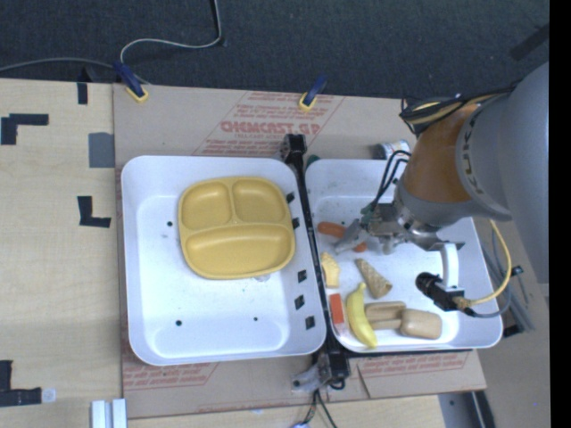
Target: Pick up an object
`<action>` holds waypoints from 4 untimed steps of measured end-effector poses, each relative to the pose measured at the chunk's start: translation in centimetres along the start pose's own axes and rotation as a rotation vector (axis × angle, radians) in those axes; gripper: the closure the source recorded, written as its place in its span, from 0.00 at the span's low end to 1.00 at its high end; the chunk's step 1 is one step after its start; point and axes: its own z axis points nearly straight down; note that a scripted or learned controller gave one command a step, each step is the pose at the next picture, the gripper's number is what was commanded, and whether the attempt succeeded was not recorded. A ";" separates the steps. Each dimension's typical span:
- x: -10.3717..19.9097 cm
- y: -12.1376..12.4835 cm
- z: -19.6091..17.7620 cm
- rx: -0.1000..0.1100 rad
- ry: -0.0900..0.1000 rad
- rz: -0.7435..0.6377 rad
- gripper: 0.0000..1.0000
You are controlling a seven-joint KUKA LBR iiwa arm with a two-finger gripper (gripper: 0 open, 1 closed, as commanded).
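"CHEMCAST" print on brown board [259, 125]

A cardboard sheet [259, 123] covers the bench [53, 239]; two white bins, left [147, 328] and right [473, 328], sit side by side on it.

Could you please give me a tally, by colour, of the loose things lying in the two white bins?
Yellow: 3 (divided plate, banana, small chunk)
Orange-red: 2 (piece, stick)
Tan: 3 (wedge, two rolls)
Total: 8
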 end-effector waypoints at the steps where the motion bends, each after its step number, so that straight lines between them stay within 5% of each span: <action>1: 0.5 0.5 1.9 0.003 0.000 0.001 0.00; 2: 0.5 0.6 0.9 0.000 -0.002 0.001 1.00; 3: 0.5 0.6 0.9 0.000 -0.001 0.001 0.00; 4: 0.6 -1.9 1.8 -0.004 -0.001 -0.001 0.00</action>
